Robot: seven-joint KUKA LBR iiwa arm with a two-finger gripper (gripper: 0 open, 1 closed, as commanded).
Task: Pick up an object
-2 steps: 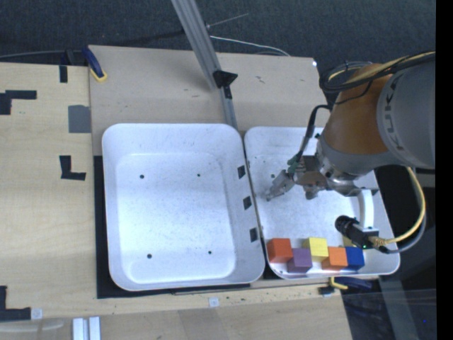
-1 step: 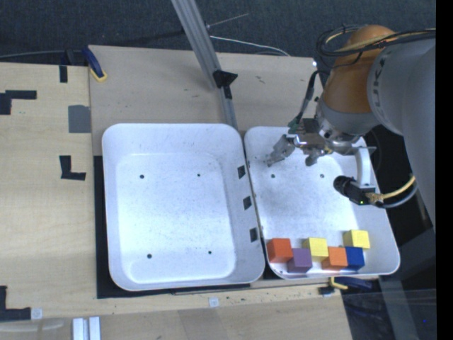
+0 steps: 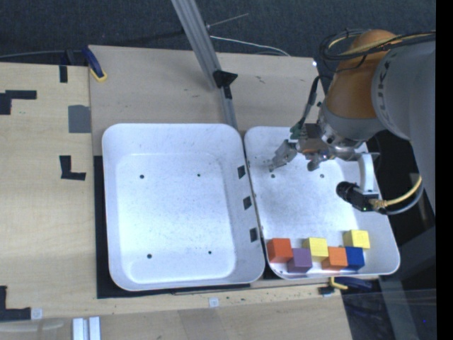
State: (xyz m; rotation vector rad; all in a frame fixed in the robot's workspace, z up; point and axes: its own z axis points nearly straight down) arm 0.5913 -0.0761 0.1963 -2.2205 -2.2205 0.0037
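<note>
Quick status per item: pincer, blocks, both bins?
pincer: open, holding nothing, above the far end of the right bin
blocks: six, clustered at the right bin's near edge, untouched
right bin: holds the blocks
left bin: no blocks in it

White, finely dark-speckled: left bin (image 3: 173, 204) and right bin (image 3: 311, 197). Orange: block at the row's left end (image 3: 281, 248) and second block further right (image 3: 337, 256). Purple: block (image 3: 302, 258) beside the first orange one. Yellow: block in the middle (image 3: 318, 246) and another at the far right (image 3: 359, 239). Blue: block (image 3: 354, 258) below that yellow one. Grey with an orange band: arm (image 3: 368, 83). Pale wood: bench (image 3: 42, 140), marked with black tape pieces. Silver-grey: slanted rail (image 3: 195, 27).
</note>
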